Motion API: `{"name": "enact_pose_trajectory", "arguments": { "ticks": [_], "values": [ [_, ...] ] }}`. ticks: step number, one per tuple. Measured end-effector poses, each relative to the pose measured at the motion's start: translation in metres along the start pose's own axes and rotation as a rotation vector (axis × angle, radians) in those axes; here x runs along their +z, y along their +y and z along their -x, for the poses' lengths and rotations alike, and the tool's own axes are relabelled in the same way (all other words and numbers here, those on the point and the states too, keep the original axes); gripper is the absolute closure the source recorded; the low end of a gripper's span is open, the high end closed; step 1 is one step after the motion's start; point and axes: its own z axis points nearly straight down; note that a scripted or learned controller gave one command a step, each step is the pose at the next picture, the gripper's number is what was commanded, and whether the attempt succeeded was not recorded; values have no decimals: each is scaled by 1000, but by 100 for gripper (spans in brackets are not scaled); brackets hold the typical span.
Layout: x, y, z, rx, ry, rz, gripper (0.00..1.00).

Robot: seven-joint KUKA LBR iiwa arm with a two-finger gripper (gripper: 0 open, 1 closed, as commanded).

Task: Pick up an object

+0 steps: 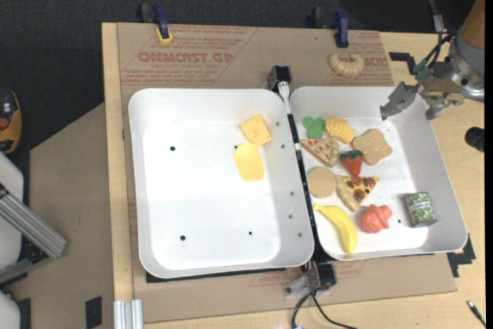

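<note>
Toy food clustered in right bin (443, 166), right-centre of frame. Top row: green piece (313, 125), corn cob (340, 129), bread slice (373, 146). Below: pizza slice (320, 150) touching strawberry (353, 162), round cookie (321, 182), second pizza slice (357, 189). Bottom: banana (339, 226) near front wall, red lumpy fruit (375, 219) just beside, green can (420, 209) apart at lower right.

Left bin (154, 189) held two yellow cheese pieces: square block (256, 129) tilted, paler rounded slice (249, 162) just below, touching or nearly so. Both near the divider, upper right of that bin.

Gripper (420, 100) sat at upper right of frame, over the right bin's far right corner, well apart from the food. Nothing seen between fingers. Spread or pressed together: couldn't tell at this angle. Arm (471, 58) entered from right edge.

Small beige coil-like object (346, 64) lay on the cardboard sheet (200, 58) above the right bin, outside it. Blue clamps (161, 21) pinned sheet's top edge.
</note>
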Motion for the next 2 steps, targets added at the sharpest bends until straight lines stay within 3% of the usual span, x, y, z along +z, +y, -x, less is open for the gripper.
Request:
{"name": "enact_pose_trajectory", "arguments": {
  "ticks": [1,2],
  "values": [
    [-11,1,0,-1,-1,3,100],
    [142,-47,-65,-4,6,-15,100]
  ]
}}
